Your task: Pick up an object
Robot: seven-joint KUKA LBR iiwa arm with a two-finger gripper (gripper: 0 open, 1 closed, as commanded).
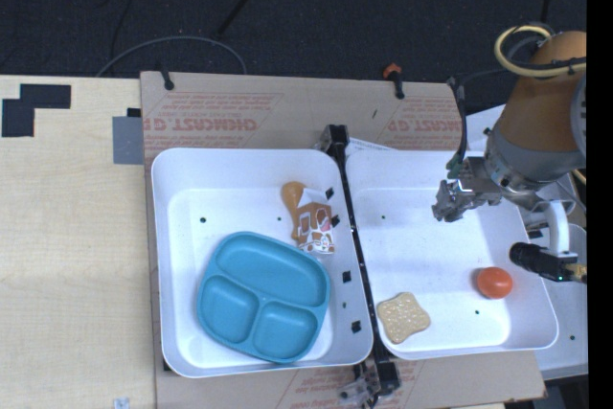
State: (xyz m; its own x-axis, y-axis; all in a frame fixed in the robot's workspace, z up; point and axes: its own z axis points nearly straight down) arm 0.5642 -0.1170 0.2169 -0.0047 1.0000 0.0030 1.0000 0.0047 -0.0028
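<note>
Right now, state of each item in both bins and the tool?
blue divided plate: flat in the left bin, right way up, compartments bare.
snack packet: lying by the divider, just above the plate.
brown toy piece: lying beside the packet.
toast slice: flat at the right bin's front left corner.
orange ball: resting on the right bin's floor, untouched.
tool: over the right bin, holding nothing visible.

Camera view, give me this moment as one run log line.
gripper: over right bin, nothing seen held | tomato, bread slice: right bin | blue tray, snack packet: left bin
</note>
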